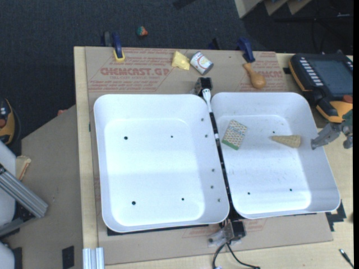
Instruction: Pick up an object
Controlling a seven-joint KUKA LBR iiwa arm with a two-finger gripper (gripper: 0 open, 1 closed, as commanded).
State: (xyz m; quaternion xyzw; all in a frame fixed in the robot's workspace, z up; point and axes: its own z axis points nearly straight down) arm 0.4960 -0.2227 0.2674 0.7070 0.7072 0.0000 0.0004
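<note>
A flat, green-speckled square sponge (234, 134) lies tilted in the right white bin (314, 198); a tan cone (287, 140) rests at its three o'clock, near the grey gripper (324, 137), whose state cannot be told.

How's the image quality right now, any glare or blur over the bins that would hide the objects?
Camera view: even lighting, no harsh glare; the left bin has a soft shadow band across its lower floor. The patterned pad and the cone in the right bin read clearly. The pincer at the right rim is slightly soft.
</note>
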